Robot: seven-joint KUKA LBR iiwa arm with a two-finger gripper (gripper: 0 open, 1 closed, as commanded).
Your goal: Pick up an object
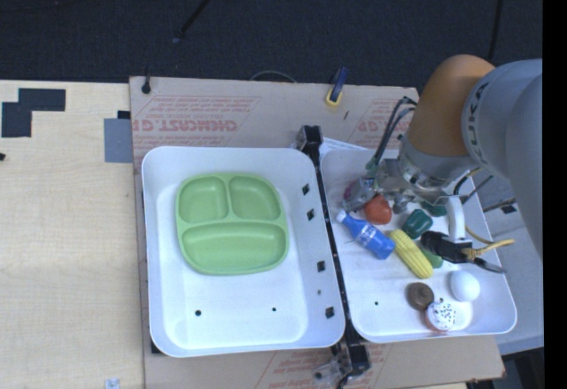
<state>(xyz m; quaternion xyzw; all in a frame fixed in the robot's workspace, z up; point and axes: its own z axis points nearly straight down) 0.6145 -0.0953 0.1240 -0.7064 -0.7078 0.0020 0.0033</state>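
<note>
Camera view: we see the gripper (387, 192) low over the right bin's (496, 312) upper left clutter, right at a small red object (378, 210), with the blue bottle (368, 237) just below-left and the corn cob (411, 252) below-right, both lying diagonally. Whether it grips anything we cannot tell, the wrist hides that. We judge the red object the likely target, directly beneath; the left bin (164, 325) carries a green divided plate (232, 223).
</note>
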